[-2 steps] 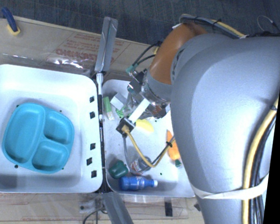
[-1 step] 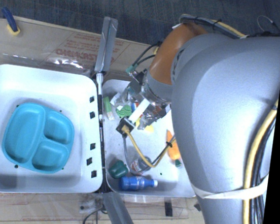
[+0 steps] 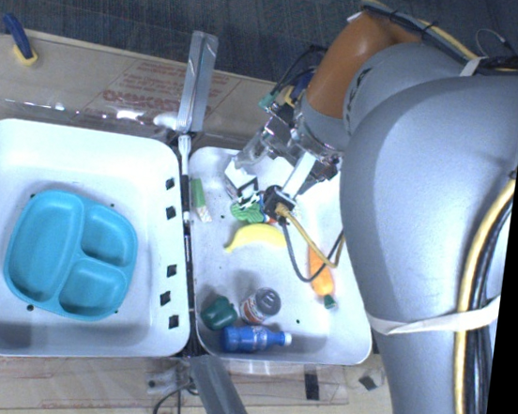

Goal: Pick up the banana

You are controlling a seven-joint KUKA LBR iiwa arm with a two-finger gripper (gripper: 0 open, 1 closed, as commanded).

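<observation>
The yellow banana [image 3: 257,236] lies curved on the floor of the right bin [image 3: 349,332], near its middle. My gripper [image 3: 261,192] hangs just above and behind it, reaching in from the upper right under the orange-banded wrist. Its two fingers stand apart, open, with nothing held between them. A small green object [image 3: 247,213] lies right under the fingertips, touching the banana's upper edge.
The right bin also holds a green stick [image 3: 197,195] by its left wall, an orange carrot [image 3: 322,278], a dark green piece [image 3: 219,312], a small can [image 3: 266,303] and a blue bottle [image 3: 254,339]. A blue divided plate [image 3: 71,254] sits in the left bin [image 3: 2,149].
</observation>
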